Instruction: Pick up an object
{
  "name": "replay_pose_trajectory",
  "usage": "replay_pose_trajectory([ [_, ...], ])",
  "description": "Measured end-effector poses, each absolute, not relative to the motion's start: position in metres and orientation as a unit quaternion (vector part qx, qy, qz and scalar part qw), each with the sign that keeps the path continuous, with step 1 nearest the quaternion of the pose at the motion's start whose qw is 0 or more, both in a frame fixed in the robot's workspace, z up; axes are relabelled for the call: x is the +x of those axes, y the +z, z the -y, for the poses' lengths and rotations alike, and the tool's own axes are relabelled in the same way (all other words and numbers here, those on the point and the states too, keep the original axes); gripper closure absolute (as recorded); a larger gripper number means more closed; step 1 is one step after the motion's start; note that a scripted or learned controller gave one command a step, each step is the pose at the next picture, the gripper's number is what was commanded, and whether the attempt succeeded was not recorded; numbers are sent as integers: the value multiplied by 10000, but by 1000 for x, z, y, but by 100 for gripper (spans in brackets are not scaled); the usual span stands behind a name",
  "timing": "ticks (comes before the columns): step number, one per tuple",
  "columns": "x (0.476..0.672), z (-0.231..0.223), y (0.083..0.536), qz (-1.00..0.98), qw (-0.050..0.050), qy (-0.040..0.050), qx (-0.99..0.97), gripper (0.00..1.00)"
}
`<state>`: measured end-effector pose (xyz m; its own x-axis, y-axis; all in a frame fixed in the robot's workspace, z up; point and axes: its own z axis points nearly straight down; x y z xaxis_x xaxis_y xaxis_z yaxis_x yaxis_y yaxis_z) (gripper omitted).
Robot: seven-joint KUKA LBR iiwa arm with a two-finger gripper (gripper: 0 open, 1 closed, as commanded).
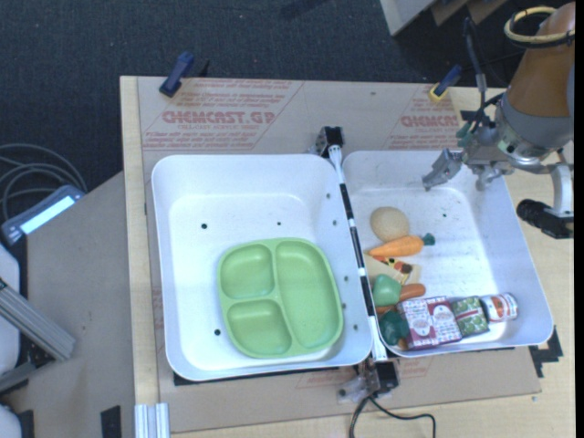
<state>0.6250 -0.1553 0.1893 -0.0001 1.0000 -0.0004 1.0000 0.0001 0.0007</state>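
2 shallow white bins side by side on a bench point(228, 108) covered with printed brown board. In the left bin point(182, 190), 1 green divided plate point(278, 297) with 3 compartments, lying toward the near right corner, close to the shared rim. Black clips at both ends of that shared rim: 1 at the far end point(329, 138), 1 at the near end point(381, 374). Blue clamps at the far edge of the board, 1 at the left point(175, 74), 1 at the right point(444, 82).

In the right bin point(511, 245), a cluster of things toward the near left side. Farthest back, a round beige piece point(390, 222). Just in front of it, touching or nearly so, an orange carrot point(397, 248) with a green stem pointing right. Below that, a small orange and yellow piece point(399, 266), a green pepper-like piece point(385, 290), a reddish sausage-like piece point(412, 291) and a dark green lump point(395, 327), all crowded against the shared rim. Along the near wall, a labelled bottle point(452, 318) on its side, red cap end to the right, touching the dark green lump.

Above the far right part of the right bin, the gripper point(463, 168), fingers spread wide, nothing between them. Well apart from the cluster, over bare bin floor. Grey wrist and orange band behind it at upper right.

Grey cables point(27, 176) on the dark floor at left.
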Motion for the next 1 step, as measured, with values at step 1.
replay_pose_trajectory([
  [1, 572, 96, 84, -7074, -5, -1, 7068, 0],
])
